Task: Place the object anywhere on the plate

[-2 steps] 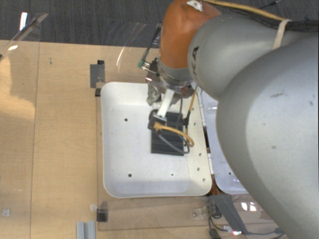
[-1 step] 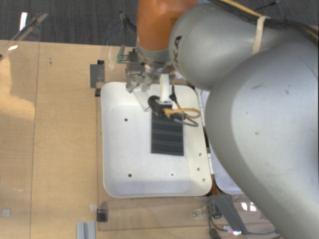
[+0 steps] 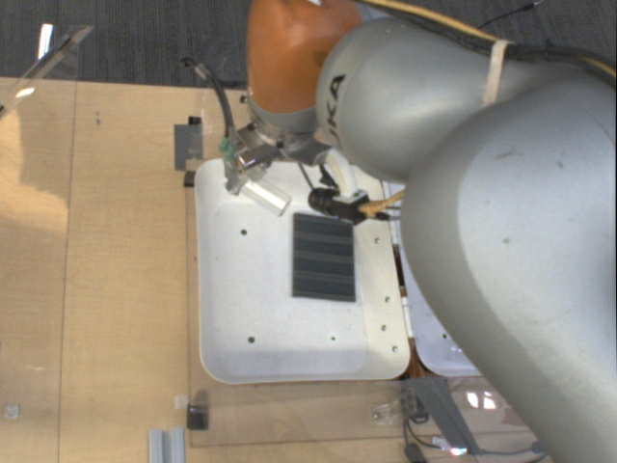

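1. Dark grey ribbed rectangular object: lies flat inside the left white bin, slightly toward 1 o'clock from the bin's centre, long side running 12 to 6 o'clock.
2. End effector: at 10 o'clock from the object, over the bin's upper left corner; a pale, translucent finger slants toward the bin floor. Whether it is open or closed cannot be told; it is apart from the object.
3. Black cable fitting: just at 12 o'clock of the object.
4. Arm: grey, with orange band, covering the right bin, whose edge shows at 4 o'clock.
5. Wooden desk: bears both bins.
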Available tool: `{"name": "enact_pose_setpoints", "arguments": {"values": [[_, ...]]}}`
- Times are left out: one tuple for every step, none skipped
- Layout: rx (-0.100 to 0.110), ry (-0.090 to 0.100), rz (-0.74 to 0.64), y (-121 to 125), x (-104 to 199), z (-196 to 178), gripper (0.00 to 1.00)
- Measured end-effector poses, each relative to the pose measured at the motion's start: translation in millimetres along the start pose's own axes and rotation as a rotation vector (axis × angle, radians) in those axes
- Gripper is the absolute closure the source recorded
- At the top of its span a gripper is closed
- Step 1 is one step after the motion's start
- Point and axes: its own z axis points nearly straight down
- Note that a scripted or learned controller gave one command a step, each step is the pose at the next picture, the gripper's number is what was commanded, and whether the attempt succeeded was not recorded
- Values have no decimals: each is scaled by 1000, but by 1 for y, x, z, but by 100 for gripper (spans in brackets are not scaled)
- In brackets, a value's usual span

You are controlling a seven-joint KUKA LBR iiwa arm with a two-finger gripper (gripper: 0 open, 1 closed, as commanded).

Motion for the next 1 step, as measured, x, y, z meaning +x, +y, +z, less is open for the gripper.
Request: {"name": "enact_pose_setpoints", "arguments": {"values": [[-5, -3, -421, -3, -8, -36, 100]]}}
